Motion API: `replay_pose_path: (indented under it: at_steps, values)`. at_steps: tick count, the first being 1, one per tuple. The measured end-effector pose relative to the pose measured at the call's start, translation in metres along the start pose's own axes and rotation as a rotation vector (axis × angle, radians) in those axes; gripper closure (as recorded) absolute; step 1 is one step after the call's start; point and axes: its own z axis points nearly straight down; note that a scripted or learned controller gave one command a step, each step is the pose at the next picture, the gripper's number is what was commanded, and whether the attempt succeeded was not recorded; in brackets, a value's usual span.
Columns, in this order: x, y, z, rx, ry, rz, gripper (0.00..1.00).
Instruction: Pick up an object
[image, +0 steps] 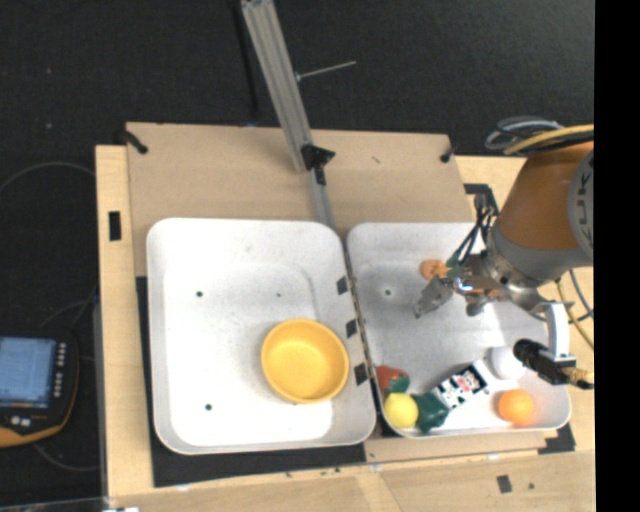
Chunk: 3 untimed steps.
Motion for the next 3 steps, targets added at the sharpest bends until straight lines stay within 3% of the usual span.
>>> replay_pose_path:
  at_steps: [1, 2, 3]
  values:
    - [-0.005, -0.007, 0.046, -0.003, 0.001, 0.000, 0.00]
    - [-0.007, -0.006, 0.035, -0.008, 0.000, 0.006, 1.00]
    - [-0.017, -0.006, -0.025, -0.011, -0.002, 0.006, 1.00]
